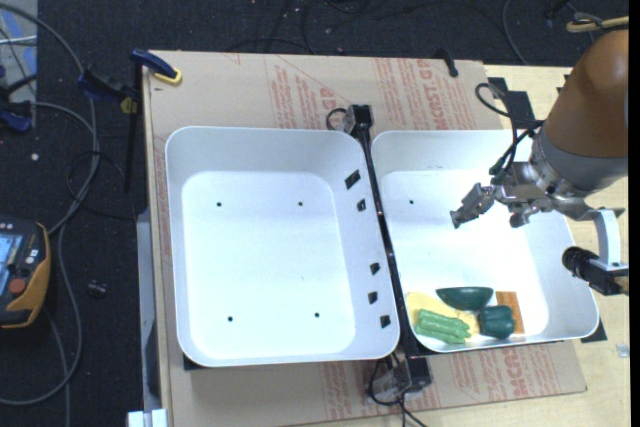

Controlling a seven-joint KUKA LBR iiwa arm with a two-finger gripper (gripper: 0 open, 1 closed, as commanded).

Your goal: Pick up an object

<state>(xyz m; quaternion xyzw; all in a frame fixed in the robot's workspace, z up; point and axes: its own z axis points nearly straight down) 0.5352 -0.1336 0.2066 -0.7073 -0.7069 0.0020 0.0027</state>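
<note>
Arm over the right bin, small objects at its near edge.
Two white bins (190,165); gripper (478,206) hangs above four objects (465,312); finger state unclear. Red printing on the cardboard (300,85) is unreadable.

Bench (300,90): flat brown board with red printed lettering, standing on dark flooring. Left bin (190,155) and right bin (570,325), both shallow and white, rest directly on it, touching along a black centre strip. A blue-and-yellow clamp (155,67) grips the bench corner beyond the left bin.
</note>
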